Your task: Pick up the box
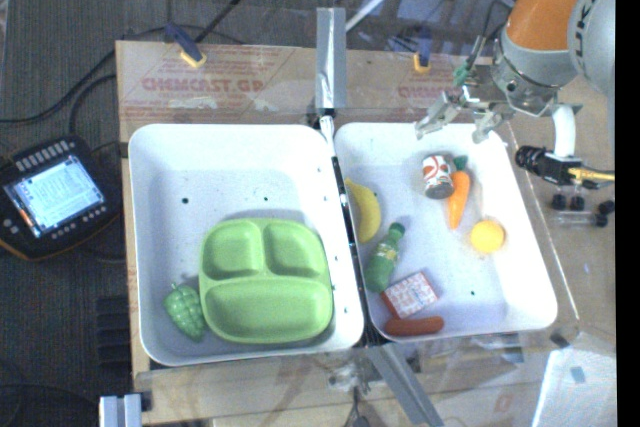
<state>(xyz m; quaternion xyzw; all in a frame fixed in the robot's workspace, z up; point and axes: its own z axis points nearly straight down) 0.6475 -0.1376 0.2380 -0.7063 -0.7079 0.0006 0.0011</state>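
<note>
Closest to the camera, along the front edge of the right bin (540,310), a red sausage-shaped toy (413,325) lies just in front of the box (410,294), a small flat carton with a red and white printed top, turned at an angle; its print is too small to read. Just left of the box, a green plastic bottle (384,257) lies tilted, with a yellow banana (366,211) behind it against the bin's left wall. Farther back sit a round yellow fruit (487,236), an orange carrot (457,199) and a small red and white can (436,176), the can and carrot touching. In the left bin (160,175), a glossy green divided tray (266,280) partly hides a knobbly green toy (184,311) at its left corner. At the right bin's far rim, the gripper (459,122) hangs with its two thin metal fingers spread open and nothing between them, well apart from the box, which lies at the opposite, near end. Only the arm's orange and grey wrist is in frame; the rest is cut off.
</note>
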